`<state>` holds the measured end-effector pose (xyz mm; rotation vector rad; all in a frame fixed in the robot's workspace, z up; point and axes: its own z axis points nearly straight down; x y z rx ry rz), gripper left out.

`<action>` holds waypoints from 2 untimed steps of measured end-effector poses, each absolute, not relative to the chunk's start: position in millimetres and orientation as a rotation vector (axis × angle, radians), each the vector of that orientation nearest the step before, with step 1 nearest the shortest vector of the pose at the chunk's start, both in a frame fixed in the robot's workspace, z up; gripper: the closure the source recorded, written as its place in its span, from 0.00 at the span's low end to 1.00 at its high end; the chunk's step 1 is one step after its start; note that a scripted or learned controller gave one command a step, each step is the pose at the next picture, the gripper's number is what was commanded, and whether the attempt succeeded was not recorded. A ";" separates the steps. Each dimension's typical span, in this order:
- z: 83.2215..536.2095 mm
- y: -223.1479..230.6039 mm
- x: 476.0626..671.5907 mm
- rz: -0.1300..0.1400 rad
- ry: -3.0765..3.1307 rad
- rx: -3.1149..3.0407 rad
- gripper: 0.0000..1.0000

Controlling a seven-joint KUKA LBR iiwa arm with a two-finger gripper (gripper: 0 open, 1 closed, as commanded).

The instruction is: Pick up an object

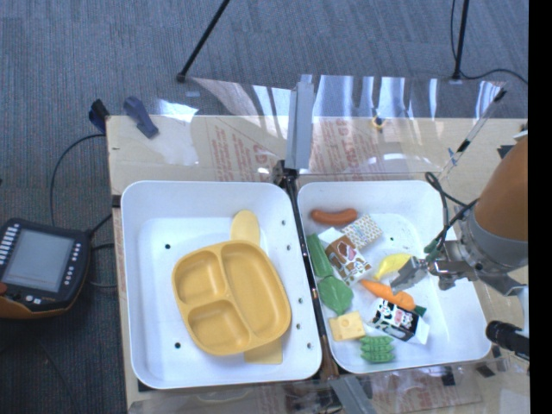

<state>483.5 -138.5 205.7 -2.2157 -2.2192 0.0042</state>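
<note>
Camera view, largest first: the left bin (147, 231) carries a yellow tray (230, 297), well apart from the work. The right bin (448, 198) holds a tight heap of small things. The arm (509, 205) enters at 3 o'clock, and its gripper (409, 272) hangs low over the heap's 3 o'clock side; whether it is parted or closed I cannot tell, and nothing is seen in it.

Nearest to it are the carrot (390, 293), just at its 7 o'clock, and the yellow piece (392, 264) at its 10 o'clock, both seemingly touching. The milk carton (398, 320) lies at 6 o'clock below the carrot.

Risks, as I judge them: the crowding means a descent may straddle two things and pinch neither, or shove the carrot against the carton. The carrot's round, tapered body could roll or slip free. The sausage (335, 216), at 11 o'clock, lies clear of its neighbours and looks easier.
</note>
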 end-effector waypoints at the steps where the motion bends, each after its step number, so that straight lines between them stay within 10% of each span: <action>1: 223.1 -131.5 513.6 0.002 -2.353 -2.077 0.00; 2: 85.3 -128.7 513.5 0.003 -2.390 -2.029 0.00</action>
